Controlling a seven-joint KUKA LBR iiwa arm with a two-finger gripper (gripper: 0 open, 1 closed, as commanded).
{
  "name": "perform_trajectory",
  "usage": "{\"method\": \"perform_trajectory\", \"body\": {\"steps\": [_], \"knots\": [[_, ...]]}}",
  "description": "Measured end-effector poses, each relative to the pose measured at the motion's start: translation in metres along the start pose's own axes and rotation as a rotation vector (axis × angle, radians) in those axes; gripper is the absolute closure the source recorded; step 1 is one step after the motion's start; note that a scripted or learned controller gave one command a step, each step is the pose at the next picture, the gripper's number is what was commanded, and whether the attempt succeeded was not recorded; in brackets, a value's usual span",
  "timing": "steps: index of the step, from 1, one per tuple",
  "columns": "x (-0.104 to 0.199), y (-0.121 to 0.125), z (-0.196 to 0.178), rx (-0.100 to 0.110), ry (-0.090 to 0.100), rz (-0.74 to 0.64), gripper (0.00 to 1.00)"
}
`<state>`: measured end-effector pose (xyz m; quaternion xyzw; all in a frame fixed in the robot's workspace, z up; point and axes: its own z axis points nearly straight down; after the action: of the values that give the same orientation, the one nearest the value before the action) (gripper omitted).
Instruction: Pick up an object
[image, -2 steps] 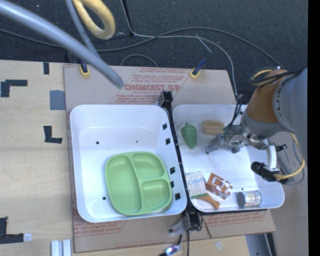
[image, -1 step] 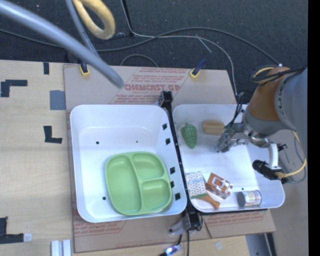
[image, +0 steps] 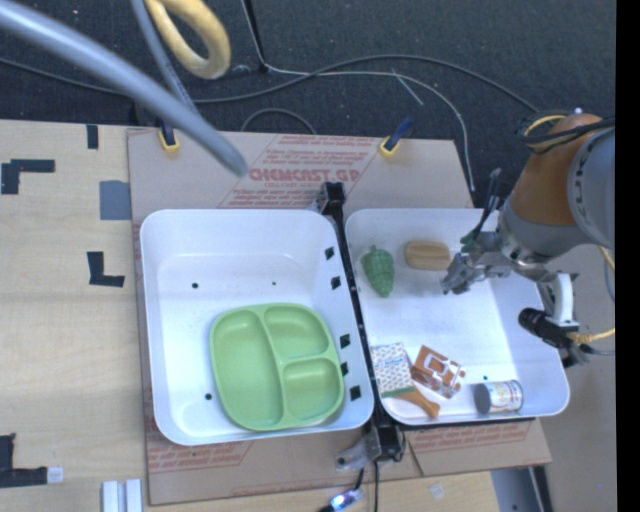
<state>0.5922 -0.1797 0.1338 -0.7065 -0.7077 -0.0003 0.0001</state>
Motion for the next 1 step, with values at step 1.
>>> {"method": "perform_trajectory", "body": {"steps": [1], "knots": [[0.0084,0.0078,-0.0543,-0.001,0.0,-0.002,1.0]]}}
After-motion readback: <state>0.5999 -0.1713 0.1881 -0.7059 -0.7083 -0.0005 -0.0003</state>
